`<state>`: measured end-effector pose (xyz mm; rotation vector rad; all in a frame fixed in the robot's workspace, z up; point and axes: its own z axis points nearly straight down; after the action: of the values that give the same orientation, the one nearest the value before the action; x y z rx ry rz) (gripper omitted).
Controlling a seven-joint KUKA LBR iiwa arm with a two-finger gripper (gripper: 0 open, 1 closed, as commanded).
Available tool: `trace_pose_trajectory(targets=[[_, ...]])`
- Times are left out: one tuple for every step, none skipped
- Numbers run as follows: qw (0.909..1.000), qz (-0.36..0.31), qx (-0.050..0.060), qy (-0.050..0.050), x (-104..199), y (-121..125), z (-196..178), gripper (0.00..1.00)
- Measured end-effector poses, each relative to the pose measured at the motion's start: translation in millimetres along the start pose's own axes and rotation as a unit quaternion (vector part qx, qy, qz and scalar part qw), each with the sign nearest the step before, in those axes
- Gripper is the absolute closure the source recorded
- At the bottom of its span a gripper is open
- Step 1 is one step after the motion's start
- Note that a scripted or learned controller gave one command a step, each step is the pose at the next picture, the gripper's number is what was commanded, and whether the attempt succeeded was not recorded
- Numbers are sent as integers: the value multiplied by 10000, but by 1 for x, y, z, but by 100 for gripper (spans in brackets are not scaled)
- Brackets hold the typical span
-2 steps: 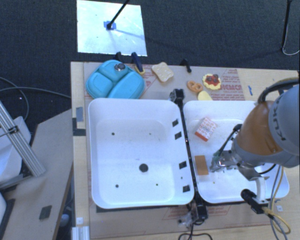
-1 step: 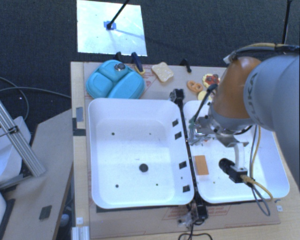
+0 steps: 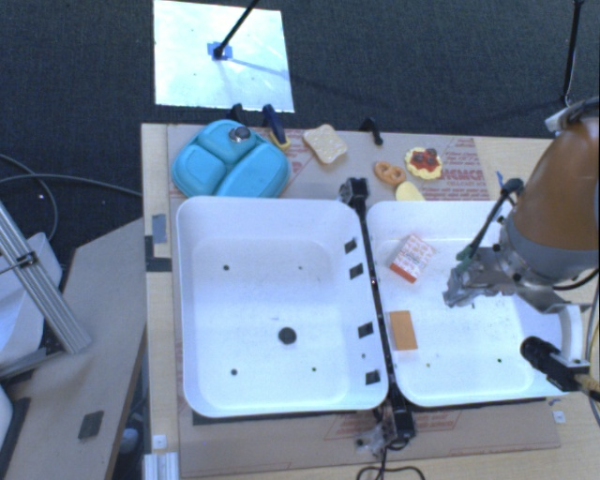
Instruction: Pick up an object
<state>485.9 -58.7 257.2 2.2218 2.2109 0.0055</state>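
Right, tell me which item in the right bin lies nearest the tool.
The red-and-white packet, up beside the tool; the orange block lies lower down.

Dark blue-grey carpet point(image 3: 84, 84) around a tan bench point(image 3: 157, 309). Beyond the bench's far edge, a pale square sheet point(image 3: 220, 56) flat on the carpet, a black cable point(image 3: 239, 23) across it. Left of the bench, a slanted aluminium rail point(image 3: 37, 281) over a grey platform point(image 3: 80, 375). Even, soft light throughout.

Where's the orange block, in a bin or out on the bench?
In. The orange block lies flat on the right bin's floor, beside the divider between the bins.
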Motion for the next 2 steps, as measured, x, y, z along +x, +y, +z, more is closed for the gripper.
trace_pose_trajectory(targets=[[10000, -60, 58, 23, 53, -1, 77, 100], [10000, -69, -13, 21, 86, 29, 4, 100]])
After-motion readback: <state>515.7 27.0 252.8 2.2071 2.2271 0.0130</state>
